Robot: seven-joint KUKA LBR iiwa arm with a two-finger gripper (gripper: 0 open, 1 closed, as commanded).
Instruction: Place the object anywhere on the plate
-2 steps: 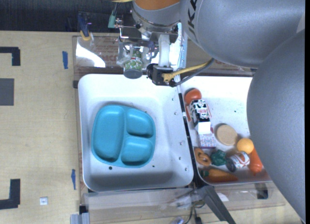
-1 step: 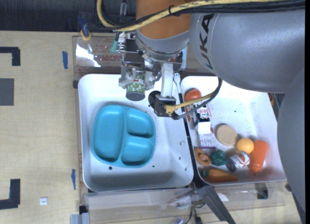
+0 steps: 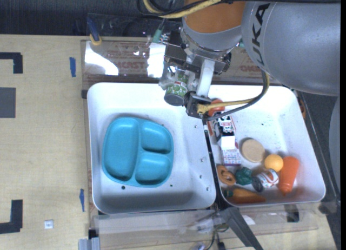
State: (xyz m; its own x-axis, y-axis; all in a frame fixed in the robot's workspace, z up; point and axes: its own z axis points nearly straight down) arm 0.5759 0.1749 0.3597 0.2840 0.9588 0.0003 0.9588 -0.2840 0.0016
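Left bin (image 3: 102,189) holds blue plate (image 3: 138,151); right bin (image 3: 308,135) holds toys (image 3: 259,170)

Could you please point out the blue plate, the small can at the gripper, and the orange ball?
blue plate (image 3: 125,151): camera view, on its large left compartment.
small can (image 3: 175,92): camera view, on its patterned side.
orange ball (image 3: 274,163): camera view, on its top.
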